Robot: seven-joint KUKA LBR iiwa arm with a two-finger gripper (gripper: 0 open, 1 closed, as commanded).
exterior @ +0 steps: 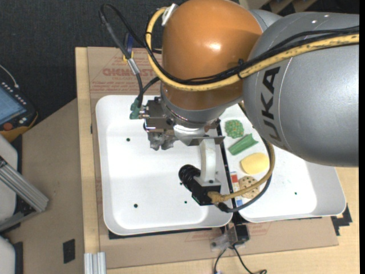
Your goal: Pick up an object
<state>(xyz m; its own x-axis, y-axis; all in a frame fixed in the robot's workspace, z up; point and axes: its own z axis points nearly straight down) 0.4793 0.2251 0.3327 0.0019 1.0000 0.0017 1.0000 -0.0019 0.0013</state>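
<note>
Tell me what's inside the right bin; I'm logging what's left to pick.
In the right bin, near its left wall: a green broccoli-like piece, a green pod, a yellow lemon-like piece and a speckled cracker. The arm covers the bin's upper part, so anything there is hidden.

We see 2 bins side by side, the left bin beside the right bin. In the right bin's near-left corner 4 items cluster: broccoli farthest, then pepper, lemon, cracker nearest.
</note>
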